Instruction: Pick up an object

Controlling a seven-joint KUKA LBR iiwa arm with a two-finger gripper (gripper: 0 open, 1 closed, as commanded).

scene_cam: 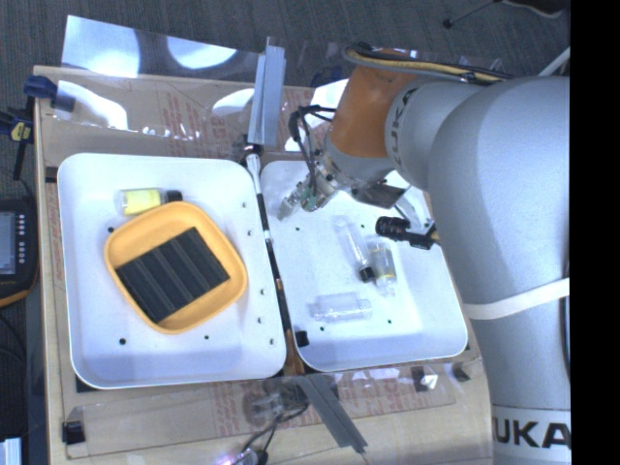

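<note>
The gripper [300,200] hangs low in the far left corner of the right bin [426,342]; whether its fingers are apart cannot be told. The clear tubes [356,250] lie near, to its right. It could close on nothing, because no tube is under it.

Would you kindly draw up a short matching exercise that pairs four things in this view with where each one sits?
Things:
1. orange tray
2. yellow tube
3. clear bottle
4. gripper

Places:
A. near the front of the right bin
B. middle of the left bin
C. over the right bin's far left corner
D. far part of the left bin, behind the tray

Pairs: 1-B, 2-D, 3-A, 4-C
</note>
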